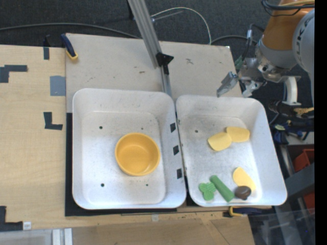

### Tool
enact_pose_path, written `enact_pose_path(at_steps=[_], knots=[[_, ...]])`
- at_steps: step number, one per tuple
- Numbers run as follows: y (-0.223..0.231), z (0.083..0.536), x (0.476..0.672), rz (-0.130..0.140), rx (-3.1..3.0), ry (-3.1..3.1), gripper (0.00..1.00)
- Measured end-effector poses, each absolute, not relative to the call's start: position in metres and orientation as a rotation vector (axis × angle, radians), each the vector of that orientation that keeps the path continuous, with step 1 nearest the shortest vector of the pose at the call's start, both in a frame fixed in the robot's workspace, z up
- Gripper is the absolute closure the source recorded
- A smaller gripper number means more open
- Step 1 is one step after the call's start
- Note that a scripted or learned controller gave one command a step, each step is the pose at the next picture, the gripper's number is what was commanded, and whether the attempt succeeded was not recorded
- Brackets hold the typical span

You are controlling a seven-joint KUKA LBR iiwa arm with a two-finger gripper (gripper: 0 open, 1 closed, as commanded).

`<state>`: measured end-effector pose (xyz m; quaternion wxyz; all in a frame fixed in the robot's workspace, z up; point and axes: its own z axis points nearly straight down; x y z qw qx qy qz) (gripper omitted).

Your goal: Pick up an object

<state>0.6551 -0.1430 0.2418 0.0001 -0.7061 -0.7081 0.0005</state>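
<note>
A: Nearest items?
B: Green plastic stick (222, 188), brown round piece (242, 192) and yellow oval (243, 178), well below the pincer (236, 83); two yellow flat pieces (228, 138) lie closer beneath it.
A: Left bin?
B: Yellow round bowl (137, 153), far left of it.
A: Pincer?
B: Fingers parted, holding nothing, above the right bin's (265, 137) far rim.

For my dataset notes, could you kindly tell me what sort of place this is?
Most likely a robotics lab bench: a grey arm with an orange band, two shallow white plastic bins holding toy items such as a round yellow bowl, and loose cables.
</note>
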Motion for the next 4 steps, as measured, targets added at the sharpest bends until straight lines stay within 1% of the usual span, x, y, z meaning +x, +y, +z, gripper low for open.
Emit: enact_pose_path(at_steps=[1, 2, 4], knots=[[-0.143, 0.242, 0.655, 0.002, -2.218, -2.224, 0.0], [-0.147, 0.178, 0.654, 0.009, -2.216, -2.219, 0.0], [-0.145, 0.086, 0.651, 0.005, -2.218, -2.225, 0.0]])
